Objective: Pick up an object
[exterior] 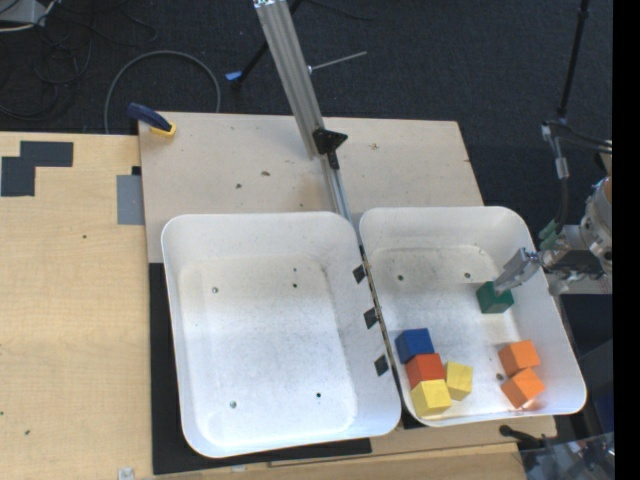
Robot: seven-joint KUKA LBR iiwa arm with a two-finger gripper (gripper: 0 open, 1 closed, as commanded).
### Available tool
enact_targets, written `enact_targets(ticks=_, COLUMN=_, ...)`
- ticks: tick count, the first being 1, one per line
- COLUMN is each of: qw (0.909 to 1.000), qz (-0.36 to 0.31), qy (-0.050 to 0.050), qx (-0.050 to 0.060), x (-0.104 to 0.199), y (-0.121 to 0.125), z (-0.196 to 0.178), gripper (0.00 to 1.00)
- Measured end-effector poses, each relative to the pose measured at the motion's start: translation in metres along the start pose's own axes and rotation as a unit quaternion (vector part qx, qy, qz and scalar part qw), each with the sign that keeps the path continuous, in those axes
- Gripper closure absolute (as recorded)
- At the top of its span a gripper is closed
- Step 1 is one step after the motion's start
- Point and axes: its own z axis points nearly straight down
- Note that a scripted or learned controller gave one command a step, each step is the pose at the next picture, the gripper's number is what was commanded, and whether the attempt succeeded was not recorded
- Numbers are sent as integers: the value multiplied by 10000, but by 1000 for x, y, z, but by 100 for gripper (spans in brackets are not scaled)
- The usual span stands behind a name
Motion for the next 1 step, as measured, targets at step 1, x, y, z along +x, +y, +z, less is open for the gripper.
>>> enact_targets(ticks=1, qw=10000, qz=-16, qy=17, qx=50, x=13, y=-15, z=172, gripper=0)
